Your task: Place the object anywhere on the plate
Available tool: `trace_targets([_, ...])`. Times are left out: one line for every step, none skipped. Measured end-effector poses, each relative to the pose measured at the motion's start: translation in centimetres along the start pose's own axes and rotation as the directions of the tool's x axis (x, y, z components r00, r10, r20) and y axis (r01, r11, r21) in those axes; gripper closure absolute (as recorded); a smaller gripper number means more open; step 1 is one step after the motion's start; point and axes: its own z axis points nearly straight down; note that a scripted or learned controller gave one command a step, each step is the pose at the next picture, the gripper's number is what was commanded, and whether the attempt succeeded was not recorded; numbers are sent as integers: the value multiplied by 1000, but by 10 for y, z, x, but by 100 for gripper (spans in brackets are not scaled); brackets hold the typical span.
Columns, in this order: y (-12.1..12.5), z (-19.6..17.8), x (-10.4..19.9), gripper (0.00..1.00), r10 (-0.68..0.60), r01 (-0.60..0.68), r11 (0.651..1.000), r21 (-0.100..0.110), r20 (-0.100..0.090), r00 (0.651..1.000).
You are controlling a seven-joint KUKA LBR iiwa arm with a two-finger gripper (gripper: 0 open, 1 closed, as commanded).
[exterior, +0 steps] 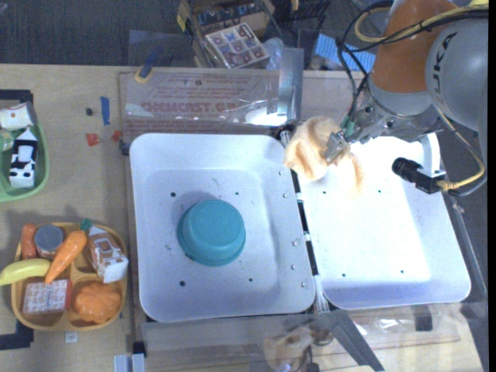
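Pinching pale cloth (310, 155) | pincer (338, 146) over right bin's (387, 285) top-left | cloth long axis approx left-right | plate (211, 232) in left bin (155, 169)

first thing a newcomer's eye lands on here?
Probably the big grey arm with its orange band coming in at top right, its gripper on a pale yellow, floppy object over the rim between the two bins, at their far end. Next, the teal plate alone in the middle of the left white bin. On the bench's left, an orange tray of toy food adds colour.
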Motion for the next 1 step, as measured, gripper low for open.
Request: trace_targets([0, -40, 0, 100, -1, 1, 1000, -1, 0, 1000])
